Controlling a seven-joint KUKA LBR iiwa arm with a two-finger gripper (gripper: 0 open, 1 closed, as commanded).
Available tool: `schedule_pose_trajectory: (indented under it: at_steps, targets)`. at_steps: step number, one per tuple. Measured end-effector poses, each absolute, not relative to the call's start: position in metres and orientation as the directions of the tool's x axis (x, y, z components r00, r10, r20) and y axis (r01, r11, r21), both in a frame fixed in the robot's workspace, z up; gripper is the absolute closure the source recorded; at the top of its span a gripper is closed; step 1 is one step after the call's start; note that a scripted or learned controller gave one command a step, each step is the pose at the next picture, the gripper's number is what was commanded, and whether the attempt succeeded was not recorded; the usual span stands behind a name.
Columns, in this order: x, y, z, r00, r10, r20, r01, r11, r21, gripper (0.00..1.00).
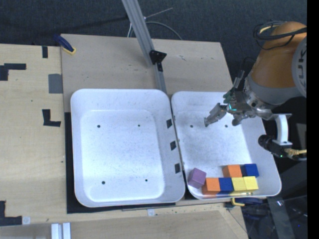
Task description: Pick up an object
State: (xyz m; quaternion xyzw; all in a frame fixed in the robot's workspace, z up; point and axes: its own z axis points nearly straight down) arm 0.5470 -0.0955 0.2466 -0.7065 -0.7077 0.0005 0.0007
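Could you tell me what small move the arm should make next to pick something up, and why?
Probably shift the gripper toward the near edge of the right bin. It sits above the bin's far half, while the blocks cluster along the near edge; the purple block lies slightly apart at the cluster's left, likely the easiest target.

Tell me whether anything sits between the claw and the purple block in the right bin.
Nothing visible does. The claw hangs over the upper part of the shallow white right bin, and the small purple block lies near the bin's lower left corner. Only bare bin floor shows between them. The orange, blue and yellow blocks lie to its right.
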Motion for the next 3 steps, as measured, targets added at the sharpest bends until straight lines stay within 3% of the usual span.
schedule_pose_trajectory:
  at_steps: [1, 2, 3]
  targets:
    - [0.561, -0.103, 0.177, 0.0, 1.0, 0.0, 1.0, 0.0, -0.008, 0.0]
    - [0.532, -0.098, 0.145, 0.0, 1.0, 0.001, 1.0, 0.0, -0.007, 0.0]
    - [0.526, -0.099, 0.089, 0.0, 1.0, 0.0, 1.0, 0.0, -0.005, 0.0]
